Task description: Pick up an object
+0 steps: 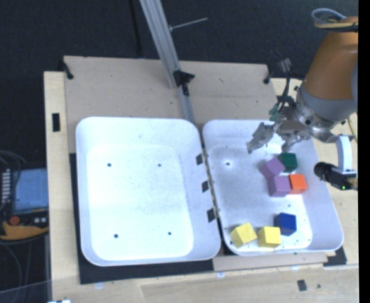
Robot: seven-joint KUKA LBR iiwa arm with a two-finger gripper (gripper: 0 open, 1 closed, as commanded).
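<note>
The right bin (235, 188) holds several small blocks. Two purple blocks (276, 175) sit together, with a green block (290, 161) at their upper right and an orange block (298, 182) on their right side. A blue block (286, 223) lies nearer the front, and two yellow blocks (256, 235) rest by the front rim. My gripper (270, 144) hangs over the back part of this bin, just up and left of the purple and green blocks. It is open with nothing between its fingers.
The left bin (141, 188) lies beside the right one, with small clips along the shared rim. A slanted metal pole (163, 43) rises behind the bins. The arm's orange and grey body (330, 74) looms at the right.
</note>
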